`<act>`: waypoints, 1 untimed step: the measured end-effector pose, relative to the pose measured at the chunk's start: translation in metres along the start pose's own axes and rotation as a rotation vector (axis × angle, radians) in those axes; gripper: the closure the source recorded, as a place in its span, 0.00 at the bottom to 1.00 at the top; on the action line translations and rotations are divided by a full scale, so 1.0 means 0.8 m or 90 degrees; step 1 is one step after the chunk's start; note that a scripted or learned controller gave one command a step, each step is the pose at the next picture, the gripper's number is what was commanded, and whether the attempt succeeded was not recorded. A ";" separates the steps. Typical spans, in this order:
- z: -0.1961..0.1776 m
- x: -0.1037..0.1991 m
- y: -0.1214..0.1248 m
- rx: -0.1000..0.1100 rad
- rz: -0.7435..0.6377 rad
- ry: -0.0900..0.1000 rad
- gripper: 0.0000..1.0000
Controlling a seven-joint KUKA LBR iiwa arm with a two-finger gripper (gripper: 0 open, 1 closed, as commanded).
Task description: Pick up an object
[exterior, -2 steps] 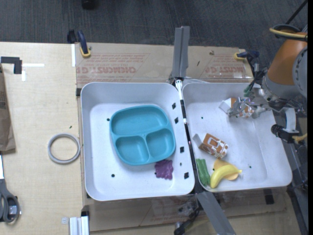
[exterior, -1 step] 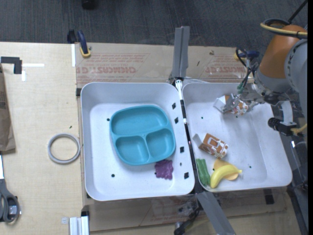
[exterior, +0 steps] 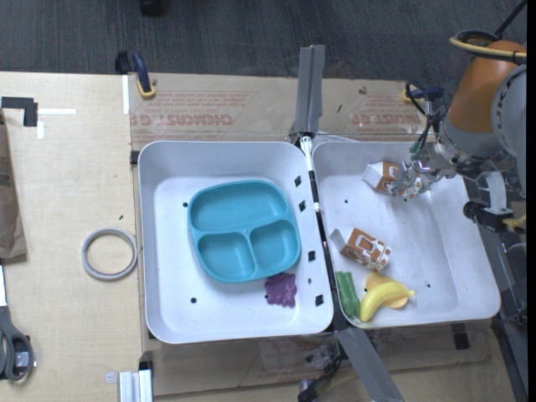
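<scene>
My gripper [exterior: 411, 181] is low over the back of the right bin [exterior: 452, 249]. It sits right beside a small orange and white carton [exterior: 382, 176], on that carton's right side, touching it or nearly so. A larger orange and white box [exterior: 366, 249] lies in the middle of the same bin. A yellow banana [exterior: 385, 296] and a green vegetable [exterior: 346, 294] lie at its front left corner. In the left bin [exterior: 159, 249], a blue divided plate [exterior: 243, 230] has a purple bunch of grapes [exterior: 281, 289] just in front of it.
A grey divider post [exterior: 310, 90] stands behind the gap between the bins. A grey tape ring [exterior: 110, 253] and scissors [exterior: 15, 352] lie on the bench to the left. The arm's orange band [exterior: 486, 82] hangs over the right bin's back right corner.
</scene>
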State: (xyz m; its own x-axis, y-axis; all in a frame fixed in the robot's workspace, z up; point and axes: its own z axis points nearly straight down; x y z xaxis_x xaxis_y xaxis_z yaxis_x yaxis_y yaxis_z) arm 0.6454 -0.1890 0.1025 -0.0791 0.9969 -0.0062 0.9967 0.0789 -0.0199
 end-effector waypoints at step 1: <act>-0.110 0.042 0.019 -0.013 0.007 0.003 1.00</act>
State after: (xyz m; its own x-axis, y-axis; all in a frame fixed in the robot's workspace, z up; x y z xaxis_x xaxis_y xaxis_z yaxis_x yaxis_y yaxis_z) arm 0.6594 -0.1533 0.1901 -0.0680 0.9977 -0.0015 0.9977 0.0680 0.0004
